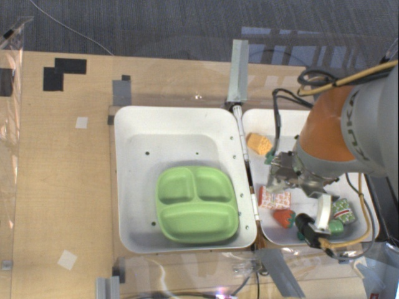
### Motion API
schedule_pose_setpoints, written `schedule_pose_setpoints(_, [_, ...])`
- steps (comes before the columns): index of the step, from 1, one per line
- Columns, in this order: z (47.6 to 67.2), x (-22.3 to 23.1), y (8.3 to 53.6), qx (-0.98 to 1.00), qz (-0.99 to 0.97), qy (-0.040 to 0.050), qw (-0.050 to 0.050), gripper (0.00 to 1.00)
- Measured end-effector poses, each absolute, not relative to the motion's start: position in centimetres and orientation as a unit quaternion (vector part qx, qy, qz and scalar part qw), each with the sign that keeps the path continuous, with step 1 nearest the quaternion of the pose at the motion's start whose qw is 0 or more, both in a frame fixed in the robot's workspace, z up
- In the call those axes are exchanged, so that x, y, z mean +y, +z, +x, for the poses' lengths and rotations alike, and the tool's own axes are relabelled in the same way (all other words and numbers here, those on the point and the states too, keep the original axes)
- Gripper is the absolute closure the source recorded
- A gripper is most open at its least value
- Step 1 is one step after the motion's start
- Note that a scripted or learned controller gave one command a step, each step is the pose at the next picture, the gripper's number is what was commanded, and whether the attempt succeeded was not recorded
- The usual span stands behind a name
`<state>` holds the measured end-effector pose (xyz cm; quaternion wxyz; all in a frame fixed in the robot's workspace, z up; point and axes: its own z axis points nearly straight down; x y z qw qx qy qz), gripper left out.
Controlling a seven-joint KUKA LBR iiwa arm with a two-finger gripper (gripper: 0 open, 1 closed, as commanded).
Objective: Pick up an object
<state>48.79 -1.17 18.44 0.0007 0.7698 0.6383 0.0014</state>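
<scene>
My gripper (280, 174) hangs over the right bin (254, 121), in the right half of the frame, with the orange-banded wrist above it hiding most of the mechanism. From this slant I cannot tell how far open it is, and I see nothing that is plainly held in it.

The nearest candidate is the packet (275, 198), red and white, lying flat on the bin floor just below the gripper in the frame and a little to its left. It looks close to touching the tool's lower edge, though the dark wrist parts blur that boundary, so I would not swear to contact. Its long axis seems to run left to right across the frame, so I judge a grasp across its short side, top to bottom in the frame, would suit best.

Just below the packet, touching or nearly so, sits a red piece (283, 217). A yellow block (260, 144) lies up and to the left of the gripper, near the bin's left wall, apart from the tool. A green-and-red thing (341, 209) rests toward the lower right.

The left bin (143, 136) holds a green plate (196, 203), well apart from me.

My judgement: no pick is made yet, and the packet is the shortest reach, a small shift down-frame.
</scene>
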Motion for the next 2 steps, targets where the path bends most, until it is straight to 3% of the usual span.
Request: schedule_pose_setpoints(2, [48.8, -4.9, 18.5, 0.94, 0.34, 0.0009, 0.002, 1.0])
